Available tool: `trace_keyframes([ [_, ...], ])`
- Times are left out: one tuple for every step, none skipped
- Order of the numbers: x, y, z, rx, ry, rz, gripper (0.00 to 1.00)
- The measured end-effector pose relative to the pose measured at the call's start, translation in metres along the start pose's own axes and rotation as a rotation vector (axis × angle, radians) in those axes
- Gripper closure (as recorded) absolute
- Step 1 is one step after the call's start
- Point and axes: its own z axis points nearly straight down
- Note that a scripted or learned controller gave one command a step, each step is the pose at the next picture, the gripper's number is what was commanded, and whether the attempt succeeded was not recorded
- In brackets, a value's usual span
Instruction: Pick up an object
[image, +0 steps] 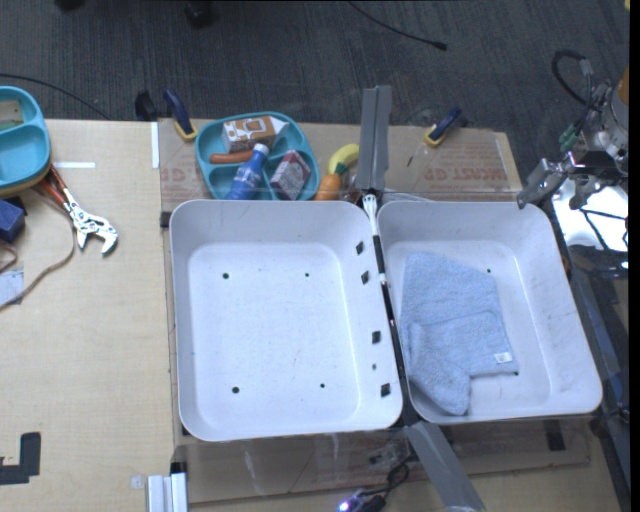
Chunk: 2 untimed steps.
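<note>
Two white bins sit before me, and only one has anything worth reaching for. Going from the left: the left bin (270, 330) offers me bare floor, so a descent there would close on nothing. Past the divider, the right bin (560, 300) holds a pale blue cloth (450, 325), lying flat and folded, running from the bin's upper middle down toward its near-left corner, where a lobe of it touches the wall. That cloth is what I judge I must lift. My claw (548, 180) hangs off beyond the right bin's far-right corner, well apart from the cloth; whether it is spread or pinched I cannot tell from this view.

What worries me is the cloth itself. It lies thin against the floor, so I might skim its top and pinch no fabric, or catch only one layer and have it slide free as I rise. Aiming at the lobe by the wall risks knocking the bin's side.
</note>
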Motion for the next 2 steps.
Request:
trace_keyframes([
  [-0.012, -0.047, 0.034, 0.001, 0.000, 0.215, 0.00],
  [-0.003, -0.105, 0.026, 0.001, 0.001, 0.319, 0.00],
])
